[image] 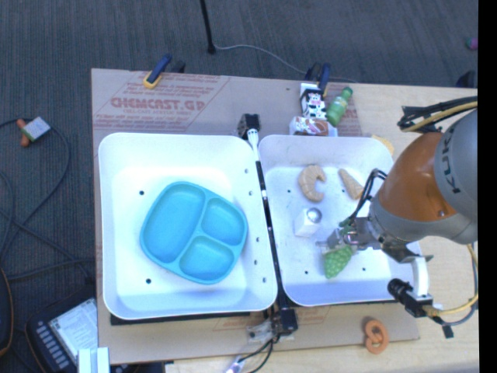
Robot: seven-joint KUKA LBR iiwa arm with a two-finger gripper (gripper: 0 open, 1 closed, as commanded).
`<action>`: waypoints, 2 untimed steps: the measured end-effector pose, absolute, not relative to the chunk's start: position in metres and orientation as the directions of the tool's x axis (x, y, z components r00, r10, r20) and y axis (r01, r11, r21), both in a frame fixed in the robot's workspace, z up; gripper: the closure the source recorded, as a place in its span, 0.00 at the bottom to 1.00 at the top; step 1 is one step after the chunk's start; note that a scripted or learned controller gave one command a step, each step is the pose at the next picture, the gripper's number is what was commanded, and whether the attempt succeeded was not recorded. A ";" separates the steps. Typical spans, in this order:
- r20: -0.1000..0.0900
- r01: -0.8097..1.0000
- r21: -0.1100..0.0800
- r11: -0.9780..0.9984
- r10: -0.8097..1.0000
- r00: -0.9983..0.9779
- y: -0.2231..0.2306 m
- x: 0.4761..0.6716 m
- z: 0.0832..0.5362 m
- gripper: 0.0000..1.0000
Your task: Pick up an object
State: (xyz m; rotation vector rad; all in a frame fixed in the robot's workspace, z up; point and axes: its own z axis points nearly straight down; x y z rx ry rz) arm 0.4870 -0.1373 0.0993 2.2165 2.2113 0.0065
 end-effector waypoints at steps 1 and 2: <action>0.000 1.000 0.001 0.002 1.000 -0.002 -0.064 0.570 0.185 1.00; 0.000 1.000 0.000 0.002 1.000 -0.002 -0.011 0.622 0.193 1.00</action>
